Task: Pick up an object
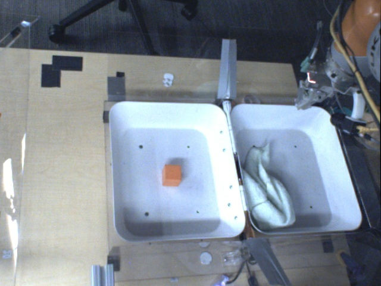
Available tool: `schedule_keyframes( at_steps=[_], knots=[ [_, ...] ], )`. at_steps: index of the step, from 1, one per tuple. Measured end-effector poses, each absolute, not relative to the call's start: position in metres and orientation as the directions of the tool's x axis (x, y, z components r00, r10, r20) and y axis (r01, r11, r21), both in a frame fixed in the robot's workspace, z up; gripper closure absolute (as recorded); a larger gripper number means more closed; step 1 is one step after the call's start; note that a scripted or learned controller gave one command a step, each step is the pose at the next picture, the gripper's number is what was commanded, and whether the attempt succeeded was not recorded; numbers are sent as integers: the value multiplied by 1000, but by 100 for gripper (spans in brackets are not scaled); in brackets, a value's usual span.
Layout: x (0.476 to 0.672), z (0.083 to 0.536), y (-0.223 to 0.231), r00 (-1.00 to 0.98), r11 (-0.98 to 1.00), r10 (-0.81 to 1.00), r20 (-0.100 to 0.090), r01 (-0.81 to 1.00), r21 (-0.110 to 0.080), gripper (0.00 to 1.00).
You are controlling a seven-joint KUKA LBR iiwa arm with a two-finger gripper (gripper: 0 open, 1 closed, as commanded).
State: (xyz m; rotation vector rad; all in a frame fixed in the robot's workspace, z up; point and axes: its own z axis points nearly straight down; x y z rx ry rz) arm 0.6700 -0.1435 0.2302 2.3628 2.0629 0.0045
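So the bench (65, 159) was mostly bare wood, with black tape patches (59, 69) far left and a chair base (128, 5) on the floor beyond. An orange cube (172, 175) sat mid left bin (128, 124); a crumpled grey-white cloth (268, 189) lay in the right bin (333, 159). The gripper (309, 94) hung over that bin's far right corner, can't tell its state. No readable writing.
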Motion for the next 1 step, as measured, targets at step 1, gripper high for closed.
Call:
schedule_keyframes(
  at_steps=[1],
  knots=[
    [653,164,-114,244,-244,970,0,970,1,100]
  ],
)
